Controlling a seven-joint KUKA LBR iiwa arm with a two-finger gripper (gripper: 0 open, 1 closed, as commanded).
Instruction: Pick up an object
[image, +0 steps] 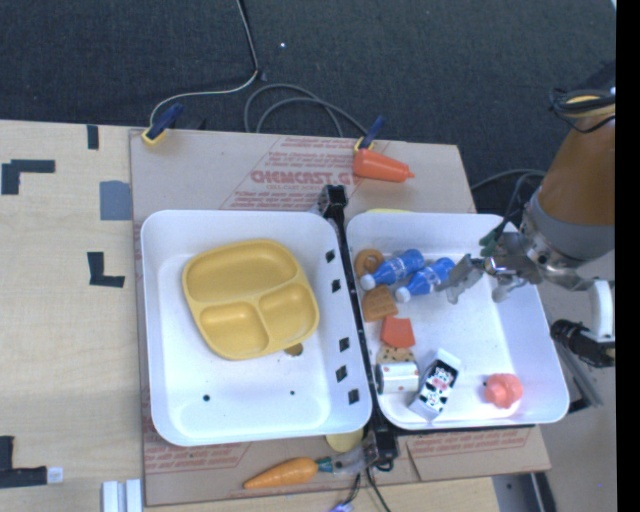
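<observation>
The right bin (520, 330) holds several small items. Two blue bottles (412, 273) lie at its upper left beside a brown ring-shaped pastry (368, 262). Below them are a tan piece (378, 304), a red block (398, 331), a white box (398, 377), a black-and-white carton (436, 386) and a pink lump (503, 390). My gripper (482, 284) hangs over the bin's upper right, just right of the bottles. Its fingers stand apart with nothing between them.
The left bin (170, 400) carries a yellow divided plate (250, 298). One toy carrot (380, 167) lies on the cardboard behind the bins, and another (283, 472) lies in front. A black divider (345, 300) runs between the bins.
</observation>
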